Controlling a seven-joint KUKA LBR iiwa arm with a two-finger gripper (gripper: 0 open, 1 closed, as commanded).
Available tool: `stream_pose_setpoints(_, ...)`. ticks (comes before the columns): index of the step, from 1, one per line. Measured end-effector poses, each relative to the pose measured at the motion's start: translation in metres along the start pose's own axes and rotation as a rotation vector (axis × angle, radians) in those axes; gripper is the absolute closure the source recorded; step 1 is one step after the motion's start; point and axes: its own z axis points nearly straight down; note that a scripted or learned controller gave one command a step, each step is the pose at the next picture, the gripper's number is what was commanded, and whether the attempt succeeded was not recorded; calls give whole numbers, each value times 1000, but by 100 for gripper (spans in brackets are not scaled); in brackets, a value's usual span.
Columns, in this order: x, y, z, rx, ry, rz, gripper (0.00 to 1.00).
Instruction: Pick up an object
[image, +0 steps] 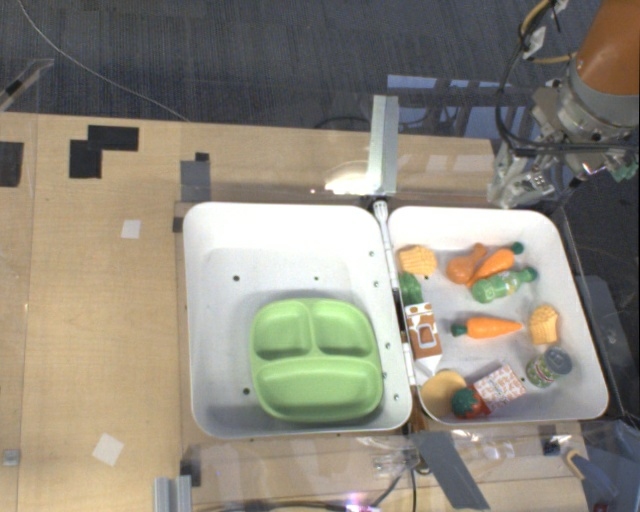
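The wooden bench carries everything, and the right bin serves as the landmark. Touching its left wall is the left bin, which holds a green divided plate toward its near side. Beyond the right bin's far right corner the grey arm with its orange band reaches in, and the gripper hangs just outside that bin's far rim, above the bench and touching none of the objects; whether it is spread or pressed together cannot be told from here. The things to pick all lie inside the right bin: a brown carton along its left wall, a single carrot near its middle, a pair of carrots and a green bottle toward its far side, a yellow cracker at its far left, a patterned box and a small can near its front rim.
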Motion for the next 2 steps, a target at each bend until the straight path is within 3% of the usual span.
stream_pose_setpoints(1,7,-67,51,-25,44,-197,100)
stream_pose_setpoints(2,2,-67,34,-15,29,-198,100)
